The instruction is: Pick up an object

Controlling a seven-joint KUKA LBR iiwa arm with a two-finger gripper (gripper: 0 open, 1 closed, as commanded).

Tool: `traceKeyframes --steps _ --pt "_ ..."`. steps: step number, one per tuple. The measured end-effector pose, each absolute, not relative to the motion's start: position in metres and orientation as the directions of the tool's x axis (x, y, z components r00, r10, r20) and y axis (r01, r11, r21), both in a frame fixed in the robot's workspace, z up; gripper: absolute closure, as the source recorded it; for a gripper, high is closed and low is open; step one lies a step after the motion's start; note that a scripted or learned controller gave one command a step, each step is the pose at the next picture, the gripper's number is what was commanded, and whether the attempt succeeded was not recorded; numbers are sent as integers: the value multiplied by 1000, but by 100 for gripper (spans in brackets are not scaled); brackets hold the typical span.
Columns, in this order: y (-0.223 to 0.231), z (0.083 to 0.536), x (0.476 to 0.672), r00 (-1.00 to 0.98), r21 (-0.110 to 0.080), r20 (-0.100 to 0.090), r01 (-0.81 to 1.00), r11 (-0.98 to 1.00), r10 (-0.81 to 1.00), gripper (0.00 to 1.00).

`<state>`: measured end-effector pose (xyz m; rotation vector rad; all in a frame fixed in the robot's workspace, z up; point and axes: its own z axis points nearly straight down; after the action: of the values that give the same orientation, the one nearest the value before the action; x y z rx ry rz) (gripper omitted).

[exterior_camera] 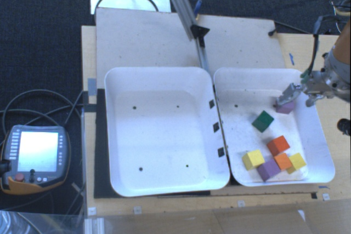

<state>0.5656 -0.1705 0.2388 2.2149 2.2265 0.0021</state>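
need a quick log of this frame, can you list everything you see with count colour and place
bins: 2, white, side by side on the bench
green block: 1, green, middle of right bin
orange blocks: 2, orange, near right part of right bin, touching
yellow blocks: 2, yellow, near edge of right bin, either side of the cluster
purple block: 1, purple, near edge of right bin
pale purple block: 1, far right of right bin, at the gripper tip
pendant: 1, grey and orange, left of bench
bench: 1, tan
gripper: 1, grey, over far right of right bin
arm: 1, right edge
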Motion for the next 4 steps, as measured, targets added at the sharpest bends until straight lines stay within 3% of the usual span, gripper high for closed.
traceKeyframes --steps 1,3,4 --pt "-170 239 566 -5 2 0 1000 5 1000 0" --pt "-171 125 568 -3 0 1 1000 3 1000 0" --pt "-173 116 574 -4 20 -5 1000 4 1000 0"
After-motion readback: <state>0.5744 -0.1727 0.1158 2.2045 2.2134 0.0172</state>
